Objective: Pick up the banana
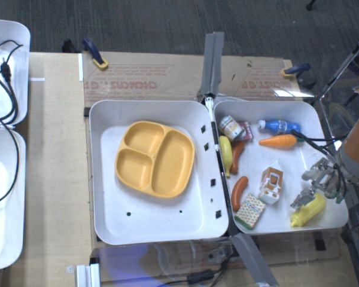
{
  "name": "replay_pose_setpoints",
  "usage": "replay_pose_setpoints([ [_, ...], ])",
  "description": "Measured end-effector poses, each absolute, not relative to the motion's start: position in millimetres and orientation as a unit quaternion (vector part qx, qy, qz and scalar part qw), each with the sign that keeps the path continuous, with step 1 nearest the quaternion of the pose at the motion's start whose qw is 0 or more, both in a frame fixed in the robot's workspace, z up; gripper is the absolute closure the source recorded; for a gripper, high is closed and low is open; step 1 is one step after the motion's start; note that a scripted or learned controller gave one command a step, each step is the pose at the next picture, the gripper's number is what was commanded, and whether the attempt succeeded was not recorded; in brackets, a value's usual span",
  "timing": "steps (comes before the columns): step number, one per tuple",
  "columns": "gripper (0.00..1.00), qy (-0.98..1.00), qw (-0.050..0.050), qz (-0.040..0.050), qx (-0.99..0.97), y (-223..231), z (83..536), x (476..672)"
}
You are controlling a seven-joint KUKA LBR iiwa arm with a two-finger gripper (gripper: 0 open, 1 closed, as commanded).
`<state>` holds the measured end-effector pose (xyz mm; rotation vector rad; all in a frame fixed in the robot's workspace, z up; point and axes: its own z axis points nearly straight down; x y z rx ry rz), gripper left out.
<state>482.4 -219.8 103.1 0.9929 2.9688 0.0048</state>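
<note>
The banana (225,154) is lying in the right bin (323,115), pressed up against the divider wall on the bin's left side, next to a brown sausage-like piece (236,155) and just below a small can (231,126). The gripper (316,187) is hovering at the opposite side of that bin, low right, well apart from the banana. Fingers are looking parted, nothing between them; the metal is blurry, so how wide is hard to say. It is sitting just above a yellow mustard-type bottle (308,211), so it is probably lined up on the wrong yellow item, or just parked there.

The banana being jammed against the wall is likely making a grasp awkward, since one finger needs room on the wall side.

Other clutter in the right bin: a carrot (277,141), a blue bottle (279,126), a red hot dog (239,191), a small carton (271,185) and a speckled green-edged packet (250,211).

The left bin (102,178) is holding a yellow divided plate (155,158). Both bins are resting on a cardboard sheet (143,79) clamped to a light wooden bench (54,160), with dark carpet (137,17) behind. White tubs with black cables (3,100) are sitting at far left.
</note>
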Motion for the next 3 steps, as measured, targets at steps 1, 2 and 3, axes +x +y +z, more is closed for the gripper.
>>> replay_pose_setpoints([
  [1, 1.0, 0.948, 0.007, 0.002, 0.318, -220, 113, 483.7],
  [2, 0.0, 0.948, 0.007, 0.002, 0.318, -220, 112, 483.7],
  [3, 0.0, 0.963, 0.005, 0.0001, 0.271, -206, 93, 480.4],
])
